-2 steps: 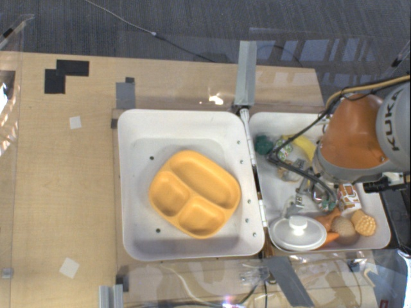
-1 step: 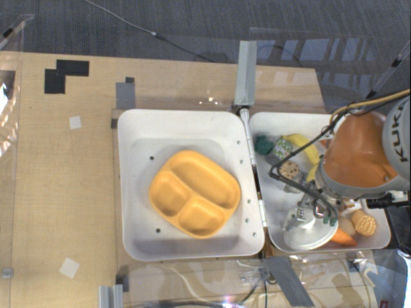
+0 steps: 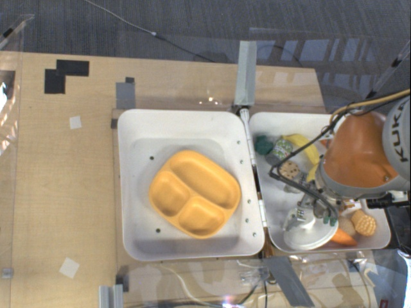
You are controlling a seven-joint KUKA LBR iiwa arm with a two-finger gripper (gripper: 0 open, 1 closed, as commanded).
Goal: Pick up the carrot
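Scanning from the yellow three-compartment plastic plate (image 3: 194,192) in my left white bin (image 3: 138,236), I find the gripper (image 3: 313,218) low in the right bin (image 3: 273,226), finger state unreadable, orange carrot (image 3: 342,238) just right of it.

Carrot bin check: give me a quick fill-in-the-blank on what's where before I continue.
1. The yellow divided plate lies in the ____ bin.
2. The carrot lies in the ____ bin.
3. The plate has ____ compartments.
4. The carrot lies near the right bin's ____ edge in the camera view, beside the gripper.

Missing words: left; right; three; bottom
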